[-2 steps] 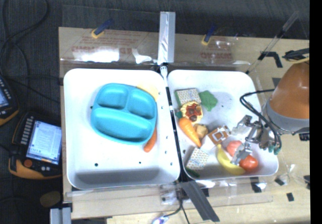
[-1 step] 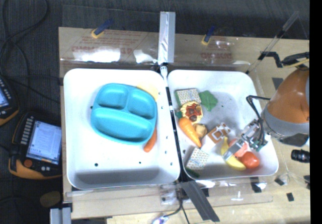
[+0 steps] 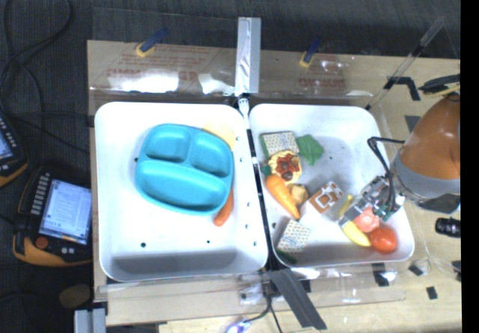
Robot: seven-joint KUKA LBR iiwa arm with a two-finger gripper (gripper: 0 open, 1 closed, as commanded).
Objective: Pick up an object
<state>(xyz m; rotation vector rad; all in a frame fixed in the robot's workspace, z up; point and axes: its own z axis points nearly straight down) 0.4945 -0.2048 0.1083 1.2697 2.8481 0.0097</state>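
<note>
The tool (image 3: 374,203) is seen just above the red tomato (image 3: 382,239), near the right bin (image 3: 352,116) edge. Its state cannot be told. Bare floor is left up-left of the tomato.

One fixed overhead camera, slanting down on both bins (image 3: 179,264).

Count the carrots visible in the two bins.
2: one carrot in the right bin's left half, another poking out under the blue plate in the left bin. More may be hidden.

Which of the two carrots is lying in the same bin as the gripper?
The carrot in the right bin, beside the pizza slice. The other carrot lies in the left bin, partly tucked under the blue plate, away from the gripper.
</note>
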